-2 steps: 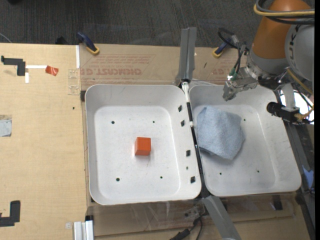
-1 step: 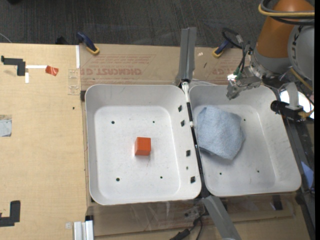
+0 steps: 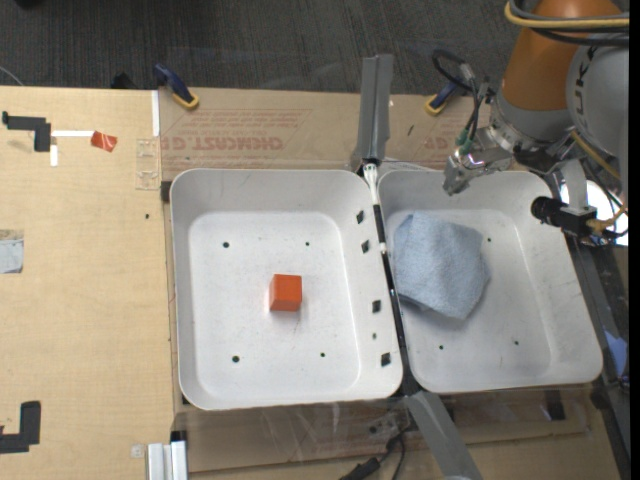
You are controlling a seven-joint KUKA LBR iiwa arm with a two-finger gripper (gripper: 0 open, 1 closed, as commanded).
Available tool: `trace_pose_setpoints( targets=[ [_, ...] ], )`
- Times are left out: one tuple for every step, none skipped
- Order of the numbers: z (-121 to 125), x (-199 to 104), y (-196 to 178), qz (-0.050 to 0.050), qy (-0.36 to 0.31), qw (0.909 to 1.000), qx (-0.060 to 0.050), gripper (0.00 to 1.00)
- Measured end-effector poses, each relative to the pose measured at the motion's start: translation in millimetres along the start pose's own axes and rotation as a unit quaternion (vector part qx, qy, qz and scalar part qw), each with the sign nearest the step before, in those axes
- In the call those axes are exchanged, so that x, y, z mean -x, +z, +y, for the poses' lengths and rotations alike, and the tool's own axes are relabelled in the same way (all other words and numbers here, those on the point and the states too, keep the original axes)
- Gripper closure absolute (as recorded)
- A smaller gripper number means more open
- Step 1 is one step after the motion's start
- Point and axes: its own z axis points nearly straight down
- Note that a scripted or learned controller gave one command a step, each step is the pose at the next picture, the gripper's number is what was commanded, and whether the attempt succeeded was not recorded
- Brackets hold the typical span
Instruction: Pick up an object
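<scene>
The gripper (image 3: 457, 178) hangs over the right bin's (image 3: 560, 358) back rim. Its fingers seem closed, holding nothing. A grey cloth (image 3: 440, 266) lies below.

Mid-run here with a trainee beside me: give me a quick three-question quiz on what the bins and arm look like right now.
1. True or false: the orange block lies in the left bin.
2. What lies in the right bin? A) a blue-grey cloth B) a metal spoon C) a green ball
3. The gripper sits over which edge of the right bin: far or near?

Key: 1 true. 2 A, the blue-grey cloth. 3 far, at its far-left part, apart from the cloth.
</scene>
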Motion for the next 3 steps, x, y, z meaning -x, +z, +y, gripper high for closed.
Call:
trace_pose_setpoints(
  targets=[
    [-2, 7, -6, 0.000, 0.052, 0.9987, -0.001, 1.00],
    [-5, 19, 3, 0.000, 0.043, 0.9991, -0.002, 1.00],
    [-6, 22, 3, 0.000, 0.033, 0.9994, -0.001, 1.00]
  ],
)
